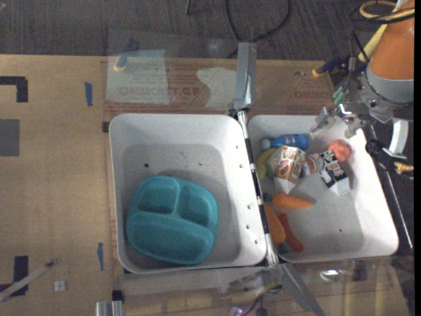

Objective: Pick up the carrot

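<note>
White bins sat side by side: the left bin [128, 143] held a teal divided plate [172, 220], the right bin [368, 222] a clutter of toys. And the grey arm [395, 64] hung over that bin's top-right corner, its gripper [339, 118] above the rim — released or clenched, I couldn't tell. The carrot [293, 202] lay loose mid-bin, pointing right, below a small carton [285, 163] and a blue bottle [289, 141].
</note>
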{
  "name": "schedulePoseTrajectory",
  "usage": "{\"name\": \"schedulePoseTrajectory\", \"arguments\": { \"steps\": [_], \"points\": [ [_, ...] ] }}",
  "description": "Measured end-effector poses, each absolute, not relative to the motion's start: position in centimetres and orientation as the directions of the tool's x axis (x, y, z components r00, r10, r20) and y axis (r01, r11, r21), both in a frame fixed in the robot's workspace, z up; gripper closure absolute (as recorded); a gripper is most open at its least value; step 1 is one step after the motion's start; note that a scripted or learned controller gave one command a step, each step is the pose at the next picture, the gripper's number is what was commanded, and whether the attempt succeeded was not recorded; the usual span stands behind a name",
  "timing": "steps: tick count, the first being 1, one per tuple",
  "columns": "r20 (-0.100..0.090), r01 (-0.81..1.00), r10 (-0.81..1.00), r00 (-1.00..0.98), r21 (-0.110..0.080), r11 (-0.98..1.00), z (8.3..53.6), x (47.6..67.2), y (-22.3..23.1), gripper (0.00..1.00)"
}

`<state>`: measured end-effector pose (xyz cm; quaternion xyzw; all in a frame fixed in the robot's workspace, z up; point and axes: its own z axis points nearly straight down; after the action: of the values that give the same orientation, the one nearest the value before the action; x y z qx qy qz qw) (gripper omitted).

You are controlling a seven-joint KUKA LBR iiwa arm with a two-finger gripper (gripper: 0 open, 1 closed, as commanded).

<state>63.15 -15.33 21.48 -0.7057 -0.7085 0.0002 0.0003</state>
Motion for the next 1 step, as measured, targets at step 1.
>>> {"name": "schedulePoseTrajectory", "arguments": {
  "steps": [1],
  "points": [
    [-0.012,0.975,0.976,-0.219,0.023,0.219,12.01,58.62,-15.13,0.00]
  ]
}}
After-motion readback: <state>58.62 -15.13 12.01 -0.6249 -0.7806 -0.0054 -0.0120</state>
